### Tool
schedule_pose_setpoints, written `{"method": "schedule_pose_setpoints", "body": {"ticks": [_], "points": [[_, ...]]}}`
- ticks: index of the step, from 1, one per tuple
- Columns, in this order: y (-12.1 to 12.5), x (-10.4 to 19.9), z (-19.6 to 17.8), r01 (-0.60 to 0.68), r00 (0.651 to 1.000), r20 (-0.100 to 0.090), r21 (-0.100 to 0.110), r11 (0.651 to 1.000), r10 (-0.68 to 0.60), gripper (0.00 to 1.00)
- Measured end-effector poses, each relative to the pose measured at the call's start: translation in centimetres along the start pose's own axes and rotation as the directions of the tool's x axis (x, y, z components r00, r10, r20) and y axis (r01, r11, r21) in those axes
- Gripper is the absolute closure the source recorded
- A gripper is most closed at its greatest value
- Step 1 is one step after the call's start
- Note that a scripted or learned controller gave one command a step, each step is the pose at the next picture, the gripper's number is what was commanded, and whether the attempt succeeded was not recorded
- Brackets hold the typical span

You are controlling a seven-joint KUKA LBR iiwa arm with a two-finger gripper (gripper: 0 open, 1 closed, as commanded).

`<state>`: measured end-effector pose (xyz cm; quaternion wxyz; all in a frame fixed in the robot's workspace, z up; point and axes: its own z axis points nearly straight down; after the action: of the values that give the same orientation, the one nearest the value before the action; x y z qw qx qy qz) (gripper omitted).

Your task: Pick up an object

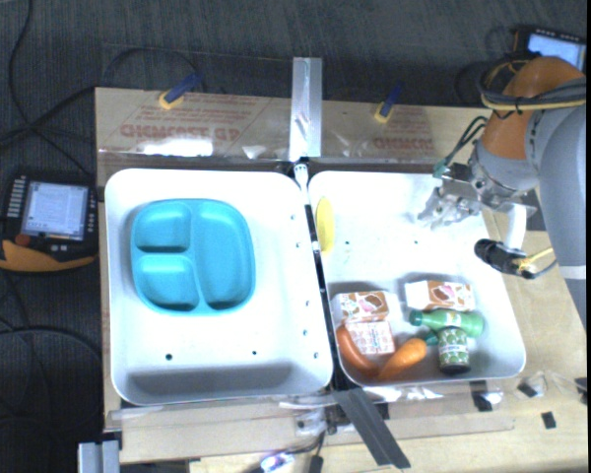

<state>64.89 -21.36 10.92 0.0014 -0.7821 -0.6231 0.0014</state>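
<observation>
My gripper (441,209) hangs over the back right part of the right bin (374,190), with nothing between its fingers. Along that bin's front lie two small printed cartons (364,320), a third carton (437,294), a carrot (406,357), a sausage (353,351) and two green bottles (451,335). A yellow banana (324,221) leans on the bin's left wall. The gripper stands well behind the cluster and apart from every object.
The left bin (138,358) holds a blue divided plate (191,254). A metal post (306,106) rises behind the seam between the bins. A handheld pendant (47,215) lies left of the bench. The arm's grey body (569,185) fills the right side.
</observation>
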Motion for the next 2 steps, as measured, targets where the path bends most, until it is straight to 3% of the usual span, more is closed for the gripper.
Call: {"method": "schedule_pose_setpoints", "body": {"ticks": [1, 2], "points": [[-5.9, 3.2, -10.7, -0.102, 0.995, 0.001, -0.002, 0.995, 0.102, 1.0], [-4.7, 8.0, -13.7, -0.091, 0.996, 0.001, -0.002, 0.996, 0.091, 1.0]]}}
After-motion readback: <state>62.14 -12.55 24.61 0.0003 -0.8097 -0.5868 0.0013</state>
